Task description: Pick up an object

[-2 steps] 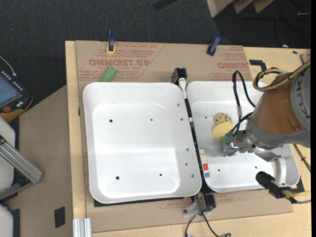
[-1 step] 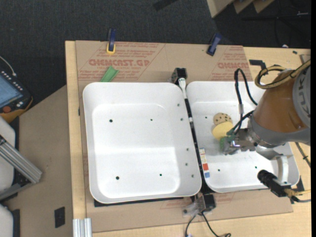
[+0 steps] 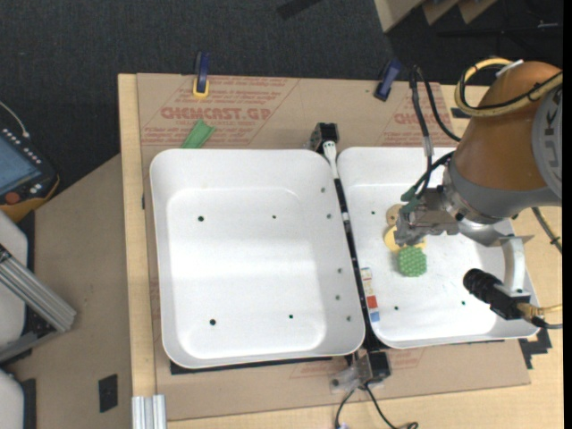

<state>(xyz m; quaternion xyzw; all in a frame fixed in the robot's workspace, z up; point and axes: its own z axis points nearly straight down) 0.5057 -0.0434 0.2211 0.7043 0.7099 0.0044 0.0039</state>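
right bin [image 3: 429,315]: green ball [image 3: 412,262], yellow piece [image 3: 391,237] | hand [image 3: 407,231] over yellow piece, opening: cannot tell

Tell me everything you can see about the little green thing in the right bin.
The green object is small and roundish, with a bumpy, dotted surface that looks like soft plastic or rubber. It lies on the floor of the right bin, near its middle, apart from the walls. The gripper is just above it in the view; contact cannot be told. A small yellow thing sits close at its upper left.
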